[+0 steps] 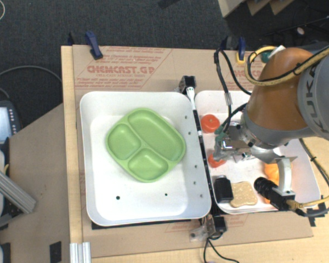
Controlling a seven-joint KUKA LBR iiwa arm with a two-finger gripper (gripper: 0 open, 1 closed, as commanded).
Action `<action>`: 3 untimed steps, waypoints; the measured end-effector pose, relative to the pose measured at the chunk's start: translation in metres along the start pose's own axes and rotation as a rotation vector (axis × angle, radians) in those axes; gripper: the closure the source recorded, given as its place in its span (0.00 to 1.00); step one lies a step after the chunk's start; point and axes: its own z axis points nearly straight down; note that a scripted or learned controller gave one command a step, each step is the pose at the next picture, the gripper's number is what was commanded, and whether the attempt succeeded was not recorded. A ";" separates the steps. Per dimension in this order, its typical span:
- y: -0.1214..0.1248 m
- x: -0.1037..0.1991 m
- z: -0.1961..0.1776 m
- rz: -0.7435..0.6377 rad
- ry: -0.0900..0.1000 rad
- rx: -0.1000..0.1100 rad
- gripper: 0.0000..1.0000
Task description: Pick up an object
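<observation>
Overhead, at a slant, from the camera view: two shallow white plastic bins side by side on a cardboard-covered tabletop (126, 70) printed in red lettering, pinned at the far edge by a blue clamp (93, 44). Smooth, glossy and round-cornered, the left bin (98, 190), carrying a pale green divided plate (146, 144) of matte plastic, with three soft-edged compartments, lying flat and turned at an angle near the middle. Crowded by comparison, the right bin (219, 98), half covered by the grey arm (279, 92) and its broad orange band, reaching in from the right with black and yellow cables looped about it. Low over that bin's left half, the metallic gripper (228, 142); whether wide or narrow, cannot tell from this angle. Just beside and partly beneath it, toward the near side, a small red object (215, 159), rounded, shape otherwise hidden. Farther back, close to the rim between the bins, an orange-red cylinder (210, 123), upright. Along the near edge, a black rectangular block (223, 189) touching a tan, toast-shaped slab (242, 194) with a speckled surface. Further right, a bright orange rounded piece (271, 171), partly hidden behind the arm's hardware.
</observation>
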 end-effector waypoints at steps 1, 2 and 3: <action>-0.001 0.037 0.008 0.004 -0.001 0.007 1.00; 0.002 0.087 -0.174 0.000 0.003 -0.014 1.00; 0.001 0.084 -0.176 0.007 -0.003 0.001 1.00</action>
